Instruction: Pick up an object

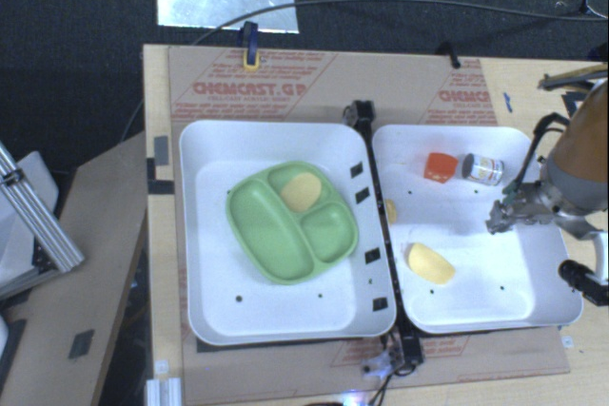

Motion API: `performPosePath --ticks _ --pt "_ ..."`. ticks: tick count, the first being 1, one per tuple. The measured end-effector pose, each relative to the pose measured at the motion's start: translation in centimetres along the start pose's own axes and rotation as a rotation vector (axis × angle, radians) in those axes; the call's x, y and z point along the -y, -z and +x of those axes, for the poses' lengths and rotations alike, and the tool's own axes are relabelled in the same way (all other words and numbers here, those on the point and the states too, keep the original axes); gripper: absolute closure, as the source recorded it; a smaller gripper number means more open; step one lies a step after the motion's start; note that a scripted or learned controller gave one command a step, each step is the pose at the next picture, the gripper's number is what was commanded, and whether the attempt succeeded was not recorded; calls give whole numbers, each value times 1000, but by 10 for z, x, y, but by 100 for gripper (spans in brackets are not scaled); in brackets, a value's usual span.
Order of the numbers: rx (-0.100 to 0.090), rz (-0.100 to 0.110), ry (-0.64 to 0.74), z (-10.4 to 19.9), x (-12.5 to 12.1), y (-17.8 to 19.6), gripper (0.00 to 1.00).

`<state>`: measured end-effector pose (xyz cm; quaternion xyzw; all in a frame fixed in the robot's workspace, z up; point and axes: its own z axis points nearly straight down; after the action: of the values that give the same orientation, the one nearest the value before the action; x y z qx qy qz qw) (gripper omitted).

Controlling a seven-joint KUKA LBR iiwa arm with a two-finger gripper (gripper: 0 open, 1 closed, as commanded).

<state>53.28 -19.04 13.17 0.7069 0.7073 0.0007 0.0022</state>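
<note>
Two white bins sat side by side on the bench. The left bin [205,233] held one green divided plate [290,222], and one pale yellow piece [303,192] lay in its far compartment. The right bin [547,295] held three loose things: an orange block [440,167] and a small clear jar [483,169] just beside each other at the far side, and a yellow lemon-like piece [431,263] nearer, left of centre. The gripper [501,216] hung over the right bin's right half, apart from all three; whether it was spread or closed could not be told. The board under the bins read "CHEMCAST GP" [249,88].
</note>
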Motion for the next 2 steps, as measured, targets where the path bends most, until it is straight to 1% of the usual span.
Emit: performPosePath --ticks 2 --pt "0 -3 6 9 -3 90 100"
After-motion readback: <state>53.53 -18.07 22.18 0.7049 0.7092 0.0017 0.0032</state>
